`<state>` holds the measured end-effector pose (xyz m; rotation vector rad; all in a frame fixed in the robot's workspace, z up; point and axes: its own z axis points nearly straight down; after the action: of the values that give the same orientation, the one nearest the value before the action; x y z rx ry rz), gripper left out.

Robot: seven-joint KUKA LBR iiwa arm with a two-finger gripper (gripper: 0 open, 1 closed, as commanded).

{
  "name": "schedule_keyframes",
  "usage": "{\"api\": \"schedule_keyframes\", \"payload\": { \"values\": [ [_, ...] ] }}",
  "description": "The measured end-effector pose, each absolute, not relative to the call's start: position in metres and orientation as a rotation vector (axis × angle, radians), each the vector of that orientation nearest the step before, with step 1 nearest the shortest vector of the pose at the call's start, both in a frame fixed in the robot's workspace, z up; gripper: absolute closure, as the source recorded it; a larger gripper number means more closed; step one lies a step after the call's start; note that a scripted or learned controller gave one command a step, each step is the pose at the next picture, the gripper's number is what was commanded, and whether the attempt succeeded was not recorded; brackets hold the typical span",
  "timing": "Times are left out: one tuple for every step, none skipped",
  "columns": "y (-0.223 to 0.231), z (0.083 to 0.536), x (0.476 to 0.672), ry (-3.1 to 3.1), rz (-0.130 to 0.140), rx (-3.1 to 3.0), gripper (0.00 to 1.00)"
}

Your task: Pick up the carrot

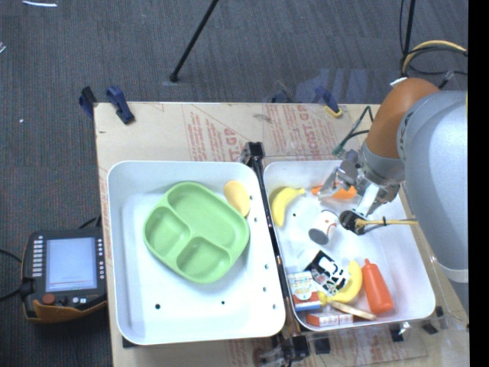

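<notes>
Fingers (337, 180) of the gripper (354, 192) are standing apart, and an orange piece of the carrot (345, 193) is showing in the gap between them; they are not pressing on it. The grey arm (435, 167) is reaching in from the right and bending down over the far part of the right bin (422, 270), its orange band (403, 117) sitting above the wrist. The gripper is covering most of the carrot, so its full shape is hard to make out; a second small orange bit is peeking out at the left side. The left bin (122, 297) is holding a green divided plate (197, 232). In the right bin, a banana (284, 202) is lying near the carrot, a white cup (325, 225) just beside it, and an orange bottle (377, 285) is lying near the front.
</notes>
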<state>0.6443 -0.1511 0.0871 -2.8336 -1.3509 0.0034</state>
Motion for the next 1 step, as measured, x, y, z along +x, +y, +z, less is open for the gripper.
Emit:
{"api": "schedule_keyframes", "payload": {
  "values": [
    [-0.1494,0.0969,0.6446,-1.36,0.008,-2.828,1.0]
  ]
}}
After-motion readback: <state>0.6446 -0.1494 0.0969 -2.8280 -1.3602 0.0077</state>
